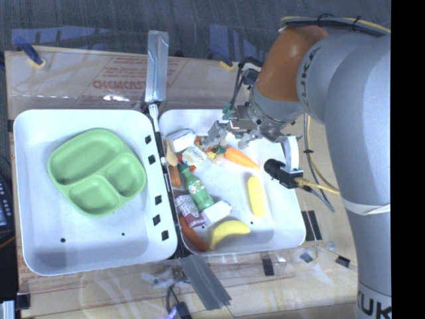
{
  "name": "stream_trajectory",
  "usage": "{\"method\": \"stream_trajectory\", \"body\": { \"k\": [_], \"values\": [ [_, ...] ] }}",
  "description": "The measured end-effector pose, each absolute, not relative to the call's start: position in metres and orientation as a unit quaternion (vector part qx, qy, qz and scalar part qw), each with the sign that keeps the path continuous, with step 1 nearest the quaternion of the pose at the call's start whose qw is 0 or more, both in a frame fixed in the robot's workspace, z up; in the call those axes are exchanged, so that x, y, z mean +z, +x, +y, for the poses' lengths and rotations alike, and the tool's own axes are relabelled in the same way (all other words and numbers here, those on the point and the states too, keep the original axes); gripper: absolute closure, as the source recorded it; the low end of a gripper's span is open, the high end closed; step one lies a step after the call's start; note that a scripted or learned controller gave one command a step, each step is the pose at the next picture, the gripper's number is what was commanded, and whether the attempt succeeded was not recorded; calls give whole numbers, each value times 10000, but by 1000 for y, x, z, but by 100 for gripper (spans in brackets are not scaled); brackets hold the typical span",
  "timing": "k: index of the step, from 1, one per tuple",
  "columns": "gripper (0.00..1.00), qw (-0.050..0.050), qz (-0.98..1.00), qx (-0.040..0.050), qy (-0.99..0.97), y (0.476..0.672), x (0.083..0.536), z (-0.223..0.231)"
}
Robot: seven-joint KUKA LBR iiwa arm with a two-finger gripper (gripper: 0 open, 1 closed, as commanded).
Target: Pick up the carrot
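The carrot (240, 157) is orange with a small green top and lies in the right bin (285, 221), near its far middle, tip pointing right. My gripper (228, 135) hangs just above and behind the carrot's leafy end, reaching in from the right. Its fingers look spread apart, with nothing between them, and the carrot rests on the bin floor.
Crowding the right bin's left side are a white packet (180, 139), a green bottle (195, 185) and a red sauce bottle (188, 211). A banana (229, 231) and a yellow oblong piece (256, 196) lie nearer the front. A green divided plate (97, 171) sits in the left bin (40, 244).
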State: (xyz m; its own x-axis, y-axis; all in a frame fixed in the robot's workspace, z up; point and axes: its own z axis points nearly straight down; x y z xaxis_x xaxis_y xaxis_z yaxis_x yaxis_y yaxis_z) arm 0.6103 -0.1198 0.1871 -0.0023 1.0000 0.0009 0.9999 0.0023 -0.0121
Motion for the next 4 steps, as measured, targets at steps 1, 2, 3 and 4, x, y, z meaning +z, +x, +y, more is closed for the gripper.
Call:
{"method": "stream_trajectory", "body": {
  "k": [1,2,3,4],
  "values": [
    [0,28,-7010,33,-7132,608,169,-192],
    [0,14,-7727,9,-6348,607,89,-205],
    [100,30,-7717,32,-6359,605,95,-206],
    [100,6,-7745,7,-6326,657,202,-182]
  ]
}}
